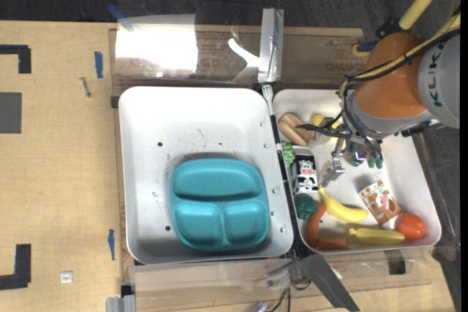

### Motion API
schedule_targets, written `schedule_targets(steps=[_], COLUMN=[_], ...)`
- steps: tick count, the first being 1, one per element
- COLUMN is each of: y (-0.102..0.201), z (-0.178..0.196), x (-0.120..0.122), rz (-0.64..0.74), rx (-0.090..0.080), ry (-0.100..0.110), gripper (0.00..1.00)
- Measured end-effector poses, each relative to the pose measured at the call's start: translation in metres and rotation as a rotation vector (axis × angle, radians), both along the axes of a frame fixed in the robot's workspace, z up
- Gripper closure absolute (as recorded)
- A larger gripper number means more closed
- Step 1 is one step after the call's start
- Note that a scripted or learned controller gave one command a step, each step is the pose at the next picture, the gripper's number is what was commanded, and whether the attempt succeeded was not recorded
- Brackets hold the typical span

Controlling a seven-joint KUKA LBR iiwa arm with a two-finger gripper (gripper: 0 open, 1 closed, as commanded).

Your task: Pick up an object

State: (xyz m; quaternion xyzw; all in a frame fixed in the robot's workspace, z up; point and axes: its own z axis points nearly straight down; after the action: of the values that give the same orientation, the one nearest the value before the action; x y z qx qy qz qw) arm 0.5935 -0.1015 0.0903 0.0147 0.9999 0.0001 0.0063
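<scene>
The gripper (342, 166) hangs low over the right bin (428, 190), whether open or shut I cannot tell, seemingly poised to pick from the clutter: banana (342, 208) just below, carton (306, 175) beside it.

My arm (439, 84) is grey, with rounded casings; part of the black maker's lettering reads "KU" on its side. A broad orange band (391, 80) sits above the wrist, glossy and dome-shaped from my view. Thin black cables (398, 63) loop across the orange. Below it I see a grey collar, then the gripper (344, 157): a small metallic assembly with dark wiring and a faint violet glint.
</scene>
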Motion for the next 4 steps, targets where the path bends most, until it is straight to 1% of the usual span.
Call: schedule_targets(steps=[1, 2, 3, 4], y=[0.008, 0.001, -0.002, 0.001], z=[0.000, 0.000, 0.001, 0.000], x=[-0.018, 0.025, -0.108, -0.036], rz=[-0.107, -0.253, -0.309, -0.410], rx=[0.000, -0.004, 0.001, 0.002], ry=[-0.003, 0.003, -0.010, -0.006], gripper=[0.00, 0.00, 0.00, 0.00])
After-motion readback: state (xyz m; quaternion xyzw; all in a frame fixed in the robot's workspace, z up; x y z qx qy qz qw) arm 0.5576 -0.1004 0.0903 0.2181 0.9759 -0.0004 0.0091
